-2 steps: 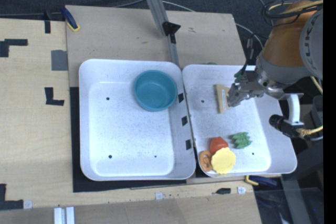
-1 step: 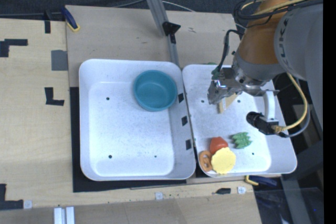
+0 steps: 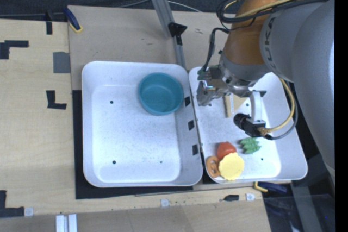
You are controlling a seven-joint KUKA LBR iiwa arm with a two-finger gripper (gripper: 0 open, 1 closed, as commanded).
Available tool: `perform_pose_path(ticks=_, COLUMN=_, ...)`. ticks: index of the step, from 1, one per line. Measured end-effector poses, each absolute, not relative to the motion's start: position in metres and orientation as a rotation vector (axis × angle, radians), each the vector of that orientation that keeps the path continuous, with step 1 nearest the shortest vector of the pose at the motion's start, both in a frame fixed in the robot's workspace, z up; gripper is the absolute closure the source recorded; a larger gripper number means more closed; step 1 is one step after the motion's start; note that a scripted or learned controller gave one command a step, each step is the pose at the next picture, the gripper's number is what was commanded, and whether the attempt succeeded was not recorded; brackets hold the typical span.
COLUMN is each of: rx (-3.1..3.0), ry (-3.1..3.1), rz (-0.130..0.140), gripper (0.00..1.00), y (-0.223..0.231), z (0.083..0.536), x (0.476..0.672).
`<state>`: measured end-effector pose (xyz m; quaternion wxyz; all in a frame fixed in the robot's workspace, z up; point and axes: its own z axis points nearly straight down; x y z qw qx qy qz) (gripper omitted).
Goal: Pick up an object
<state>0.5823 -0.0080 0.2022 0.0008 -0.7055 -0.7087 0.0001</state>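
Observation:
A blue bowl (image 3: 160, 93) sits upright in the left bin (image 3: 103, 133), near its far right corner. At the near end of the right bin (image 3: 283, 168) lie a red piece (image 3: 225, 148), a yellow piece (image 3: 232, 166), an orange piece (image 3: 211, 167) and a small green piece (image 3: 250, 144), close together. My gripper (image 3: 216, 96) hangs over the far left part of the right bin, just right of the wall between the bins. It is well above the small pieces and to the right of the bowl. Nothing shows in its grasp.
The grey arm with its orange band (image 3: 253, 30) covers the far right of the right bin. A black cable plug (image 3: 247, 124) hangs below the wrist. A grey pole (image 3: 163, 2) slants down to the bins' far edge. Tape marks dot the wooden bench (image 3: 32, 117).

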Motion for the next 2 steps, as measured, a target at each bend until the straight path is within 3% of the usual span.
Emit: perform_pose_path(ticks=2, rx=-2.216, ry=-2.225, rz=0.0, gripper=1.0, y=0.083, z=0.207, x=0.608)
